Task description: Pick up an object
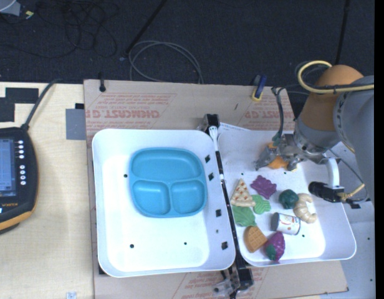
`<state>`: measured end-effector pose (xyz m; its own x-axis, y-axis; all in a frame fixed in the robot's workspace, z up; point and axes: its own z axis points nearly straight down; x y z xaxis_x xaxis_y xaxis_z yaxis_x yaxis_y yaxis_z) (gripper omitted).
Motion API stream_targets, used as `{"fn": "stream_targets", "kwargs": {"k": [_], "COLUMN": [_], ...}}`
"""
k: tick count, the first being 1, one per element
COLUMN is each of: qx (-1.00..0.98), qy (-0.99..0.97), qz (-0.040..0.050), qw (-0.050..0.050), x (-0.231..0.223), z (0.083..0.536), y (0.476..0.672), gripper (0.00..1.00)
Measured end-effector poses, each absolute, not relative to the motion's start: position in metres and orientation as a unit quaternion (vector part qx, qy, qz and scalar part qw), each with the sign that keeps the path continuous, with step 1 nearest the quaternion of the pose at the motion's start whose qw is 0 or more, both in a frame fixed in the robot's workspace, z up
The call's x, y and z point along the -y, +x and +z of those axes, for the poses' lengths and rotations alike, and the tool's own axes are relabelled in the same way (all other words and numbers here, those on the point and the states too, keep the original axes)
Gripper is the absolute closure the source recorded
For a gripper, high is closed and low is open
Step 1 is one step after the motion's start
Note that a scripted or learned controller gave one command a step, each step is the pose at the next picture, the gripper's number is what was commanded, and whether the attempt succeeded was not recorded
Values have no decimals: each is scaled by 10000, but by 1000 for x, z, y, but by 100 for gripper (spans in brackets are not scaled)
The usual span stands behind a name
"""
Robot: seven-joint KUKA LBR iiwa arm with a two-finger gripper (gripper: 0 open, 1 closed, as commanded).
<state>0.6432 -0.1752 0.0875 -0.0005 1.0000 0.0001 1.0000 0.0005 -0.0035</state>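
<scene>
The gripper hung over the right bin's far edge, above an orange toy; whether it grasped anything could not be told. The left bin held a blue tray. Mirrored red lettering on the cardboard was not legible.

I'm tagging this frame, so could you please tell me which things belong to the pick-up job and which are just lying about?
Job: claw; orange piece beneath it; purple grapes; waffle; pizza slice; green ball; right bin.

Lying about: blue divided tray; left bin; teach pendant; cables.
</scene>
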Motion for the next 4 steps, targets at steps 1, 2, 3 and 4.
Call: {"fn": "stream_targets", "kwargs": {"k": [1,2,3,4], "qx": [7074,7074,7068,7077], "qy": [-7068,-7068,-7074,-7065], "qz": [11,13,20,-5], "qw": [11,14,39,-5], "x": [175,166,159,156], "z": [87,87,87,88], "y": [643,643,576,622], "gripper": [0,0,0,0]}}
